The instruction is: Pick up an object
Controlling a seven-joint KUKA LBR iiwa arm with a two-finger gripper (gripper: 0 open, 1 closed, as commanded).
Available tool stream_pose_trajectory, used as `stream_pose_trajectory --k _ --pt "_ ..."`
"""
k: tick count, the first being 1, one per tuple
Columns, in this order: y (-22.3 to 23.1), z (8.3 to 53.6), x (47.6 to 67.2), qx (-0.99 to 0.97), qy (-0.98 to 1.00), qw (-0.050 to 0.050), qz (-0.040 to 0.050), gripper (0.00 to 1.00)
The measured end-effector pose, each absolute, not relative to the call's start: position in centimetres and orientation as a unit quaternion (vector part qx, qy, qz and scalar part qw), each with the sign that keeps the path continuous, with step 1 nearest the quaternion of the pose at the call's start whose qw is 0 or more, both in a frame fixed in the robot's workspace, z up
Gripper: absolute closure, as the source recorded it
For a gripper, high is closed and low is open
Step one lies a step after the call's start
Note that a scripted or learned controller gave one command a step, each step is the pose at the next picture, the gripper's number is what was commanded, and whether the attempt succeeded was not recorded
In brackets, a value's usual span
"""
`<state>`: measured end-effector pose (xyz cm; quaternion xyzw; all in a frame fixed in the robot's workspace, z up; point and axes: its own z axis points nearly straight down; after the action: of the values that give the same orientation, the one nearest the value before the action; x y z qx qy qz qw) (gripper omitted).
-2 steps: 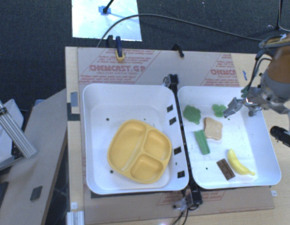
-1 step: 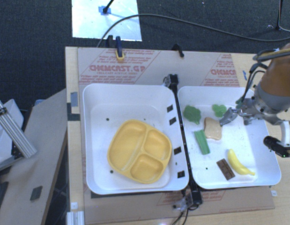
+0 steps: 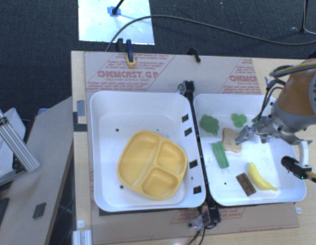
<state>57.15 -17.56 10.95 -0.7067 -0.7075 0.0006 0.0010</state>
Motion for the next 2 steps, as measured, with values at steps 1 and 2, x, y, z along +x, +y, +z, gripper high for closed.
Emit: stream_pose_trajectory --k 1,2 --pt "-17.6 12.3 57.3 -0.706 -0.708 -0.002 -0.001 1.0" --pt "-17.1 16.8 57.9 -0.706 -0.709 -0.003 -0.0015 1.0"
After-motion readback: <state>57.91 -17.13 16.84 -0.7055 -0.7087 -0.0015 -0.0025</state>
